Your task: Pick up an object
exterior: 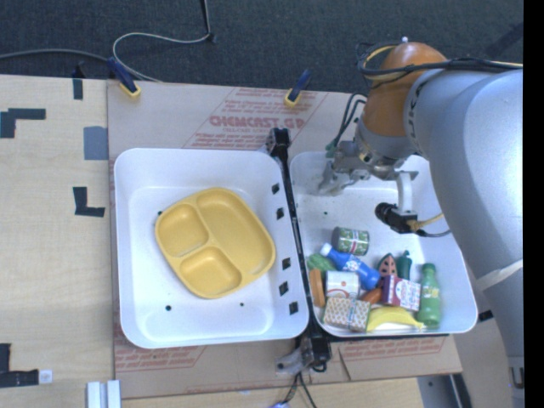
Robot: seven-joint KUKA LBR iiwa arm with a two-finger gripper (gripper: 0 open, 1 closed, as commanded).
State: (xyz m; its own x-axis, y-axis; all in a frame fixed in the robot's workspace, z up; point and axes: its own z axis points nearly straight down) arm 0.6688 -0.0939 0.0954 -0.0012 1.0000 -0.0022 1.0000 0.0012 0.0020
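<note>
The small toy groceries sit heaped in the near corner of the right shallow white plastic bin: a green-labelled tin can, a blue bottle, a green bottle, a yellow banana and a patterned carton, most touching, so a clean grasp looks hard. The left white bin holds a yellow three-compartment plastic tray. Both bins rest on cardboard on the tabletop. The gripper hangs over the right bin's far end, well apart from the heap, holding nothing; I cannot tell how wide it stands.
</note>
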